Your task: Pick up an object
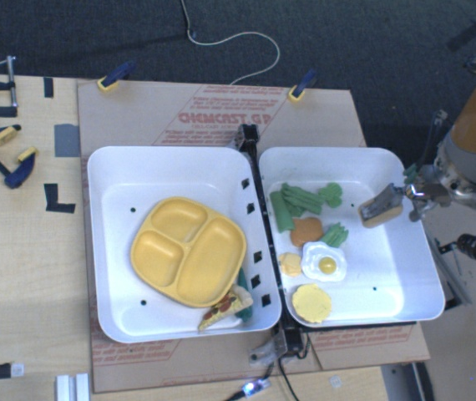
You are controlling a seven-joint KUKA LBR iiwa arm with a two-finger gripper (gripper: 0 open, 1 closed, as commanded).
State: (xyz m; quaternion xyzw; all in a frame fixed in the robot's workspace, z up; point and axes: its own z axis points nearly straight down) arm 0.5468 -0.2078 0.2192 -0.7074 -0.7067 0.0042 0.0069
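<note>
I see the end effector (382, 208) over the right bin (388, 295), well apart from the fried egg (323, 263), on the side away from the yellow plate (189, 250); I can't tell its state at this slant. The candidates cluster around the egg: green beans (296, 202), brown patty (307, 229), yellow disc (311, 302), all tightly packed. My worry is a descent between pieces shoving them aside, or a clip on the flat egg.
</note>
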